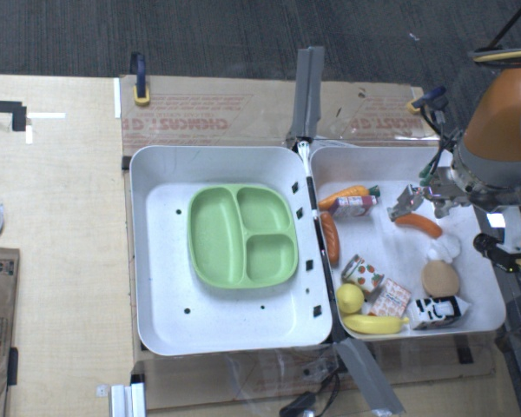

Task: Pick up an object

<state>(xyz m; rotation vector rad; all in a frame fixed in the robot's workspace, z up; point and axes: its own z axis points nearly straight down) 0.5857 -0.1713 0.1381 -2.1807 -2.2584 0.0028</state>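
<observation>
From above: the gripper (414, 200) hovers in the right bin (391, 159), just above an orange sausage (418, 225). Its opening cannot be told. Seemingly the approach step; next, descend and close on it.

green divided plate (242, 234) in left bin (156, 320); food toys fill right bin (495, 315).

The wooden bench (61, 189) bears two white bins (156, 320) side by side.
</observation>
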